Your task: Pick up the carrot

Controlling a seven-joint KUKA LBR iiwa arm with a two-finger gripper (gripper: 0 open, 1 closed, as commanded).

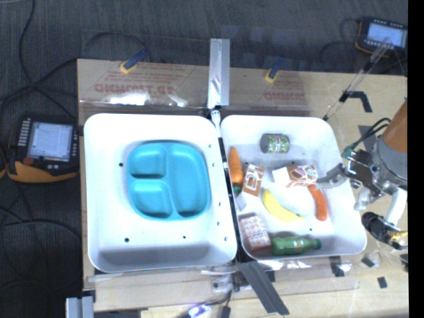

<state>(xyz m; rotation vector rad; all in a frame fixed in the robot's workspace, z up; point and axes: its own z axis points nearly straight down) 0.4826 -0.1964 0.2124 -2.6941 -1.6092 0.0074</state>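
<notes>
The carrot (234,167) is orange with a green stub at its near end. It lies lengthwise against the left wall of the right bin (344,244), beside a small orange and white box (252,179). My gripper (368,177) hangs over the right rim of that bin, well to the right of the carrot and apart from it. The orange band of the arm (399,132) is above it at the frame's right edge. Nothing is seen held in the gripper.
The right bin also holds a can (275,143), a banana (281,206), a red and white packet (297,175), an orange-red sausage-like piece (320,203), a green bottle (295,245) and a wrapped pack (254,228). A blue divided plate (165,179) lies in the left bin (106,244).
</notes>
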